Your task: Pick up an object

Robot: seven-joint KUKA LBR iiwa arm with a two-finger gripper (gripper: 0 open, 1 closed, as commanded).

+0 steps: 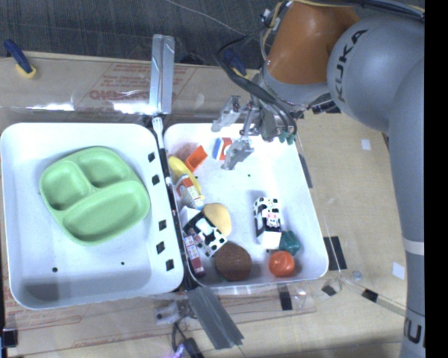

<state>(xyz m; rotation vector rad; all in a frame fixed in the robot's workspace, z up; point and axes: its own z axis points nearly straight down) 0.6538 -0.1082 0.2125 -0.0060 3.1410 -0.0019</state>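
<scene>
My gripper point(234, 136) hangs over the far end of the right bin point(302, 192), fingers open with nothing between them. Just left of it, on the bin floor, lies a small red, white and blue striped piece point(221, 148). An orange block point(196, 157) and a yellow banana-like toy point(180, 168) lie further left by the divider. Nearer the front are a yellow lemon point(218, 216), a black-and-white cow toy point(268, 216), a brown ball point(233, 262) and a red tomato point(281, 263).
The left bin point(30, 274) holds a green divided plate point(95, 192). A small bottle point(189, 192), a black-and-white patterned piece point(207, 235), a dark red item point(194, 258) and a teal piece point(289, 241) crowd the right bin's front half. The arm fills the upper right.
</scene>
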